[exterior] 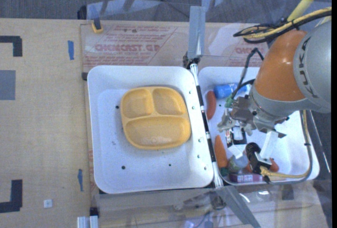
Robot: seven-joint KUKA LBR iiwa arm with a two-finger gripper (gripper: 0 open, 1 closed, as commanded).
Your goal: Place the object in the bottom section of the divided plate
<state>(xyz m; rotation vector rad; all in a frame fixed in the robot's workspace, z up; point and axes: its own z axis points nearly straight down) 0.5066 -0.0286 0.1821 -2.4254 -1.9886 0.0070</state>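
Fingers' state unclear; gripper hangs over right bin, apart from plate.

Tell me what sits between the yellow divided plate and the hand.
In the camera view, between the yellow divided plate and the hand run the two bins' adjoining rims and an orange carrot-like piece.

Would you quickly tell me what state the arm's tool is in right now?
Tool: over the right bin, above the cluttered items; open or closed cannot be told, and no held object is visible.
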